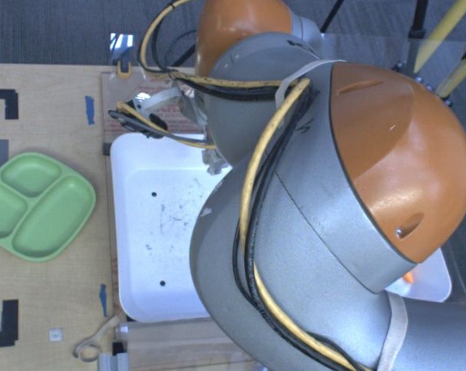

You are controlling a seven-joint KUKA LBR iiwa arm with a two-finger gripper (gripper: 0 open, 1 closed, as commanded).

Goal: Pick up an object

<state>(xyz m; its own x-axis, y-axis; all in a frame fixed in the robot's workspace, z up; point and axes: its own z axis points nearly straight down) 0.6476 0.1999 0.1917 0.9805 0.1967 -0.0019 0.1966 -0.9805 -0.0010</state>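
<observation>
Camera view: grey arm (310,222) with orange caps crowds the right and centre, covering most of the white bin (151,230). Yellow and black cables (252,199) run along its body. Bin floor at left shows scuff marks and small dark dots; no pickable object can be made out there. Gripper hidden behind the arm, state cannot be told. Green divided plate (38,205) rests on the wooden bench (47,99), left of the bin.

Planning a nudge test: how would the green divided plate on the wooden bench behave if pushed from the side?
The green divided plate looks like moulded plastic, so probably light and stiff. It lies flat and low, so it should slide rather than tip. Its rounded rim may let it turn under an off-centre push.
</observation>
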